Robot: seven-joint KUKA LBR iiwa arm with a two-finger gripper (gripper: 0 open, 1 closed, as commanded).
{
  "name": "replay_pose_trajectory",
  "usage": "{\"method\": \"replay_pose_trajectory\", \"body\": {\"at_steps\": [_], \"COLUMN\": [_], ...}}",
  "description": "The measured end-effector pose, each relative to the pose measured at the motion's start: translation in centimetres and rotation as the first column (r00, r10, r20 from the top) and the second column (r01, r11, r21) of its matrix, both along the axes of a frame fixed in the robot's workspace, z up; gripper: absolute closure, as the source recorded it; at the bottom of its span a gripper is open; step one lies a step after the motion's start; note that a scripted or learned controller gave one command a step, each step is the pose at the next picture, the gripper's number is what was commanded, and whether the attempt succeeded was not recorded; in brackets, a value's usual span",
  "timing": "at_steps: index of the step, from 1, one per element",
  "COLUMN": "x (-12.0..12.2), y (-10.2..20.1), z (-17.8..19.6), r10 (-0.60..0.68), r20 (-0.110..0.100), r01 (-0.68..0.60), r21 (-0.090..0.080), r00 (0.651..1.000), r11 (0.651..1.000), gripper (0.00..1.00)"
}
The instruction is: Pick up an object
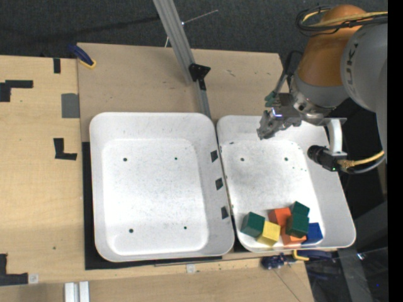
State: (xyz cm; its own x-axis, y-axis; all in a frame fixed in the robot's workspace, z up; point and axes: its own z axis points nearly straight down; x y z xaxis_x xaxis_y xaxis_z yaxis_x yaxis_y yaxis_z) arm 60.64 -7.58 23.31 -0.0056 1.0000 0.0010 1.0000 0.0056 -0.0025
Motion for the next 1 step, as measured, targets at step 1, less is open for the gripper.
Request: {"method": "replay_pose_trajectory", "body": {"at_steps": [1], "x": [-1.42], "y": [4.37], "z": [-0.26], "r10": [-0.001], "r20": [0.0], "r01": [0.001], "r21": [0.0], "r00": [1.0], "r11": [1.0], "gripper": [1.0]}}
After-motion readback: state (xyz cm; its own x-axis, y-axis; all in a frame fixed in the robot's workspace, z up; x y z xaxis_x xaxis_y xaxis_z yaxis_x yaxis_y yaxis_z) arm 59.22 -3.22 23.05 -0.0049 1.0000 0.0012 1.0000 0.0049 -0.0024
